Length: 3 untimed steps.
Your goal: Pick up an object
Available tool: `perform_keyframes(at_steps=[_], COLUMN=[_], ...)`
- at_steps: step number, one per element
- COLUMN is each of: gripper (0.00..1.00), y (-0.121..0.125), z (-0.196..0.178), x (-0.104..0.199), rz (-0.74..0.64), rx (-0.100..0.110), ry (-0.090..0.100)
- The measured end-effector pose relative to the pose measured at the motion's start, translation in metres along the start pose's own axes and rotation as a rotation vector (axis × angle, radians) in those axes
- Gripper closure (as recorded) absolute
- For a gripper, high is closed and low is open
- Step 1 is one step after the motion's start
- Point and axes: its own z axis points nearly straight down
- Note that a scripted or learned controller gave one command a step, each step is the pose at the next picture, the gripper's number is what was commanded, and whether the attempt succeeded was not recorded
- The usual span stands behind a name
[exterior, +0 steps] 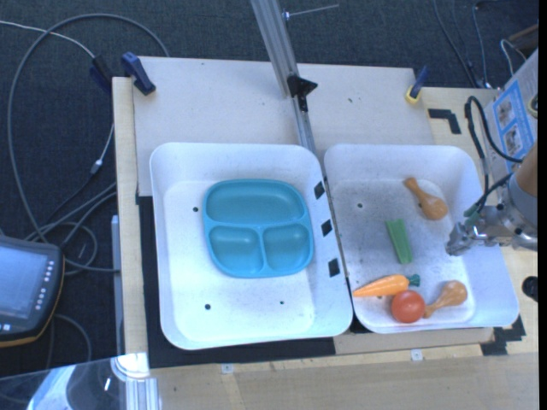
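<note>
The right bin [376, 165] holds several toy foods. A green block [397, 240] lies near its middle and a tan drumstick [426, 199] lies farther back. Along the front lie an orange carrot [382, 286], a red tomato [408, 307] and a second tan drumstick [449, 295]. My gripper [459, 239] hangs low over the bin's right side, right of the green block and behind the second drumstick. Nothing shows in its grasp.
The left bin [184, 306] bears a teal divided plate [256, 227]. A metal pole [278, 37] slants down to the gap between the bins. Cables trail at the right by the arm [521, 216].
</note>
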Motion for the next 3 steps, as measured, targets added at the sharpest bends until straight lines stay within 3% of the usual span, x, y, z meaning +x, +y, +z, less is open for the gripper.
perform_keyframes(at_steps=[1, 3], gripper=[1.0, 1.0], y=[0.002, 0.027], z=[-0.039, -0.066], x=[0.0, 0.109], rz=[-0.001, -0.007], rx=[0.001, 0.003], ry=[0.001, 0.005])
